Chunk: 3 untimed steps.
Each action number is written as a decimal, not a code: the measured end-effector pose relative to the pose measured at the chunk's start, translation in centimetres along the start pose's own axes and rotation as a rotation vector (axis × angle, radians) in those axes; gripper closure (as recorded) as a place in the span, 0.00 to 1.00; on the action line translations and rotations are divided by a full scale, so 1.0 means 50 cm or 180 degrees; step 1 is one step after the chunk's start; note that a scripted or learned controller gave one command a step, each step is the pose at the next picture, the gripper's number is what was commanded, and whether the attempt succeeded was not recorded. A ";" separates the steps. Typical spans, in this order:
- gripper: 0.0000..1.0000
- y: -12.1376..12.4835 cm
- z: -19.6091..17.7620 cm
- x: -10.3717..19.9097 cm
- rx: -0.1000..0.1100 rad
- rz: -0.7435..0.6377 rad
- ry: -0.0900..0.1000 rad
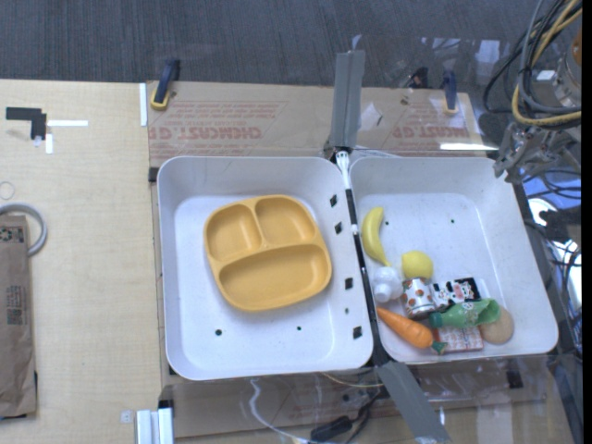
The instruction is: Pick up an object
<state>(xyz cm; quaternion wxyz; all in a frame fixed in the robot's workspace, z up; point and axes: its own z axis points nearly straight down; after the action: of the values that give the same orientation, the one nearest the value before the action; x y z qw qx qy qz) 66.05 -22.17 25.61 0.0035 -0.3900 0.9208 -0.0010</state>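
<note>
A yellow divided plate (267,252) lies in the left bin (176,276). In the right bin (518,248), a banana (372,234) sits nearest that plate. A lemon (417,265), carrot (405,326) and small packages (458,317) cluster beyond it.

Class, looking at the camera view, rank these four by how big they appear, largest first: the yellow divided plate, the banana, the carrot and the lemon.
1. yellow divided plate, by far the largest
2. banana and carrot: they look about alike in length, so I won't rank them
3. lemon, the smallest
</note>
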 end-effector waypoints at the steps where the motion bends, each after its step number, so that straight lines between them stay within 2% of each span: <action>1: 1.00 0.066 0.176 -0.065 -0.0004 0.0914 0.0005; 2: 1.00 0.017 -0.033 -0.017 -0.0001 -0.0151 0.0001; 3: 1.00 0.130 0.021 -0.115 -0.0010 0.0262 0.0006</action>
<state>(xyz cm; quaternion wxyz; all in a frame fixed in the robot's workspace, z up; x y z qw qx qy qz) 65.38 -13.53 24.59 0.0020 -0.3519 0.9360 0.0003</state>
